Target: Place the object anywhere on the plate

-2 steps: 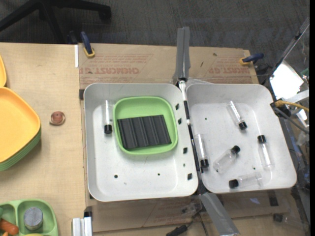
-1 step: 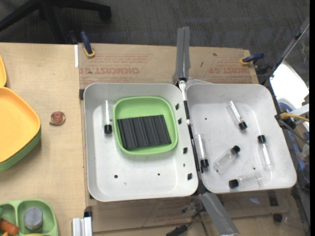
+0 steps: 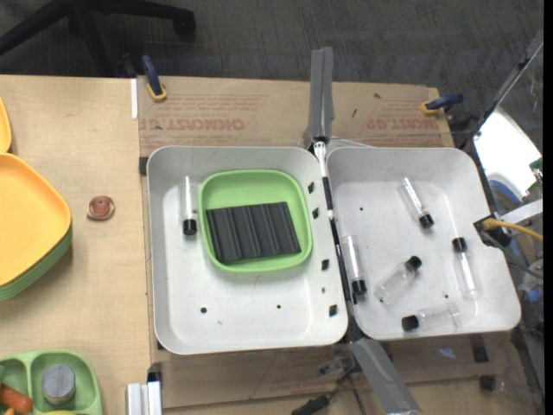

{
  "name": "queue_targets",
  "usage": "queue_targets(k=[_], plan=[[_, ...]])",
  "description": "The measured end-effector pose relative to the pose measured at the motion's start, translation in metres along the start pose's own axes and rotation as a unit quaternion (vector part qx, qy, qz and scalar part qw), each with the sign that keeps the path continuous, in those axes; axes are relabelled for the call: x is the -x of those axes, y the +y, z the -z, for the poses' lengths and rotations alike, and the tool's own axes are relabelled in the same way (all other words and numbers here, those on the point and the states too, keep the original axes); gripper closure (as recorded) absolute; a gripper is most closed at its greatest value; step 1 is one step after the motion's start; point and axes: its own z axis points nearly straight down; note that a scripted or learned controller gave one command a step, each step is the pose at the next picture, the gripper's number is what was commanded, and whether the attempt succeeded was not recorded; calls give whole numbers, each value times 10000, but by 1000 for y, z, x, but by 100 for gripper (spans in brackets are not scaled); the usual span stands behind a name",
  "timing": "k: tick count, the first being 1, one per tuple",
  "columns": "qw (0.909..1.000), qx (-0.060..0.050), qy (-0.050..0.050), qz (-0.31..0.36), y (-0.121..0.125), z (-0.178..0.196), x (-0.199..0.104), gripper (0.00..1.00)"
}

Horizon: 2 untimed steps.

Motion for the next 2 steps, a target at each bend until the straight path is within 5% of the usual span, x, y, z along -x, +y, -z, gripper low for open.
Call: queue_targets(k=[1,2], plan=[[10000,0,1,10,-24,-22,-6,0],[10000,1,0,8,-80,-11,-16,0]])
